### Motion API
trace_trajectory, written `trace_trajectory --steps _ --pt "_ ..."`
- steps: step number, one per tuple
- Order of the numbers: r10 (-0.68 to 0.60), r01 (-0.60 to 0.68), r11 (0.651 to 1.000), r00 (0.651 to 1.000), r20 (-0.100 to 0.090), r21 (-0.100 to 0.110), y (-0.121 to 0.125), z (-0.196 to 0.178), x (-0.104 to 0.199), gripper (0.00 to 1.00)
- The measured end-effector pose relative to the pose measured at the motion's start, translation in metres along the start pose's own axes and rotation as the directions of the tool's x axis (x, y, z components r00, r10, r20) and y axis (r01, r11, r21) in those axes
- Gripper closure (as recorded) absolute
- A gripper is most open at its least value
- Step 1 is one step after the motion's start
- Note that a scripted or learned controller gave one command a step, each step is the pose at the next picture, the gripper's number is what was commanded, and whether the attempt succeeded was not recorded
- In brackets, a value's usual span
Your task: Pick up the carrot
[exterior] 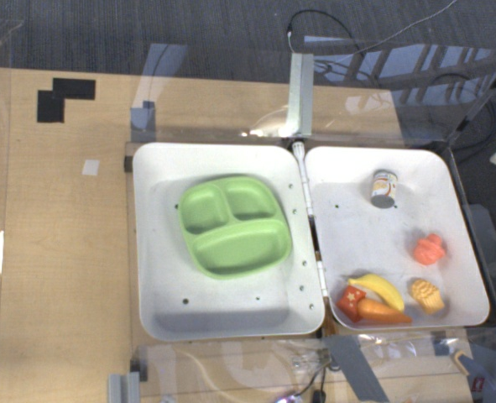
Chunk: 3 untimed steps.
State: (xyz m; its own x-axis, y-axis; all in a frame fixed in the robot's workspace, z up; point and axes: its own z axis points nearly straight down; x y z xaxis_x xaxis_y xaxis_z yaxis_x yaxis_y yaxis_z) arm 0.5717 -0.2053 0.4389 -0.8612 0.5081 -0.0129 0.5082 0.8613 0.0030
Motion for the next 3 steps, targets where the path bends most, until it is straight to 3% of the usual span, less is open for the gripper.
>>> trace_trajectory --steps 1,2,3 --pt "0.664 -0.664 0.747 0.747 -0.002 0.004 -0.039 0.001 0.066 0.00" --pt "0.660 -0.660 0.752 0.752 0.003 -0.002 -0.038 -0.011 0.064 1.00" --pt "0.335 -0.335 0.942 0.942 -0.008 0.004 -0.018 0.236 0.034 1.00"
